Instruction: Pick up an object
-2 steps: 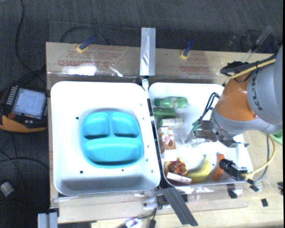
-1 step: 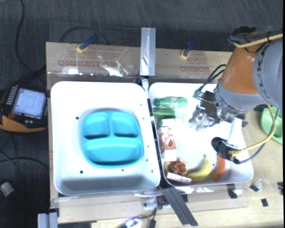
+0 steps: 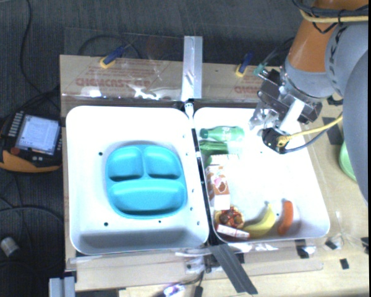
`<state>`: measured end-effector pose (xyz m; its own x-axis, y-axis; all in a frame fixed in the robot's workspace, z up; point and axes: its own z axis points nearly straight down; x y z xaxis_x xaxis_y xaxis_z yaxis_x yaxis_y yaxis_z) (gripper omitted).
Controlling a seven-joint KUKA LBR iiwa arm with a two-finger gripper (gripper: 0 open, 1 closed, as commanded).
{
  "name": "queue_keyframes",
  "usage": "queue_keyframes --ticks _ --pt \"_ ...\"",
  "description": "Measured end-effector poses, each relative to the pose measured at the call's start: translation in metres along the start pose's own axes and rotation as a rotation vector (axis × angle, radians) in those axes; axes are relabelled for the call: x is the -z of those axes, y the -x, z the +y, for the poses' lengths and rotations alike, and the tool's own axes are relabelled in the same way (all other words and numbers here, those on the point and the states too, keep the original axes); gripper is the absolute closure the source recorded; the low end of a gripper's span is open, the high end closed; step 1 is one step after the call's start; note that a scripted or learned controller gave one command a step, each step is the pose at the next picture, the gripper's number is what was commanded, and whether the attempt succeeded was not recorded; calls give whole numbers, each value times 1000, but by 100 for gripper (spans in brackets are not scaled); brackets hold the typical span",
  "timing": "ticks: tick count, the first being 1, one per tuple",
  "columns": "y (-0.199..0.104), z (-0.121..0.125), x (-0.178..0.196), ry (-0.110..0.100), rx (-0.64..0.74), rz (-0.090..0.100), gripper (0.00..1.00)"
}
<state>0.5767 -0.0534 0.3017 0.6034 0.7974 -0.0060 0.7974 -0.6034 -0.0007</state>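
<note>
Start at the near edge of the surface (image 3: 142,266), the side closest to you in the camera view. In the right bin (image 3: 309,184), packed into its near-left corner, you have one banana (image 3: 261,221), curved, with its long axis running roughly left to right, one orange-red piece (image 3: 285,216) just beside it on the right, standing more or less along the near-far line, and one dark red packet (image 3: 229,218) touching the banana's left end. Going farther along the divider you find one small carton (image 3: 219,183), then one green bottle (image 3: 221,133) lying on its side, long axis left to right. That makes five candidates, all hugging the left side of that bin.

The left bin (image 3: 86,129) carries one blue divided tray (image 3: 147,179) with three compartments.

Farthest back, the end effector (image 3: 267,124) hangs over the far part of the right bin, reaching in from the right. You cannot tell from this angle whether it is spread or closed, and nothing shows gripped in it.

The relation that matters to you: the bottle is the nearest target, lying just to the left of the end effector at about the same depth, so a short shift left would probably do, closing across the bottle's narrow width. The banana group sits well apart, toward the near edge.
</note>
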Motion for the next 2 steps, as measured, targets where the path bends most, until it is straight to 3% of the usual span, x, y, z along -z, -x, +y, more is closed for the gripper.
queue_keyframes --ticks 1,2 --pt "-17 15 -39 -1 139 0 100" --pt "-66 3 -32 0 116 0 100"
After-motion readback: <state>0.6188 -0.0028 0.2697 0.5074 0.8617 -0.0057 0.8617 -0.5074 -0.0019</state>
